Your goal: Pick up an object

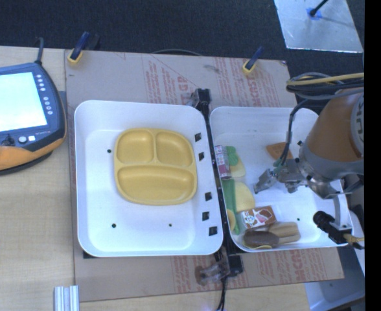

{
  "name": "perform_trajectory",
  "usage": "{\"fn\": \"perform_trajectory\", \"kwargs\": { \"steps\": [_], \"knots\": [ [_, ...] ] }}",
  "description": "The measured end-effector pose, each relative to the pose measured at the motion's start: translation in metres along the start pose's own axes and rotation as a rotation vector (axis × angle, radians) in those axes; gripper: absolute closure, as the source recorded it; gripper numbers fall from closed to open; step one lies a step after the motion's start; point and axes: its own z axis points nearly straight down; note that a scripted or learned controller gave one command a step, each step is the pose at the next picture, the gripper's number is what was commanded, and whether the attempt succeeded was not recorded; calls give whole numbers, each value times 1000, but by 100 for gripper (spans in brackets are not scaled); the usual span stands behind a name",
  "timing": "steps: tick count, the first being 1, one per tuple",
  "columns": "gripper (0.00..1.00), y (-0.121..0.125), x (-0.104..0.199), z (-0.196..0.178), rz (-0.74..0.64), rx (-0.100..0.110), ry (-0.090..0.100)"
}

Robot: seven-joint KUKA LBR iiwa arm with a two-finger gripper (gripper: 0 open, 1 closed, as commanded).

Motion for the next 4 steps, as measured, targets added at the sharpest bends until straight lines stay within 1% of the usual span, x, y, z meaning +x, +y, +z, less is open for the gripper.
{"fn": "perform_trajectory", "kwargs": {
  "steps": [1, 2, 3, 4],
  "knots": [
    [0, -48, 28, 9, 14, -13, -15],
    [0, 28, -17, -38, 0, -12, -4],
    [0, 109, -68, 11, -1, -6, -2],
    [0, 127, -22, 9, -4, -5, 2]
  ]
}}
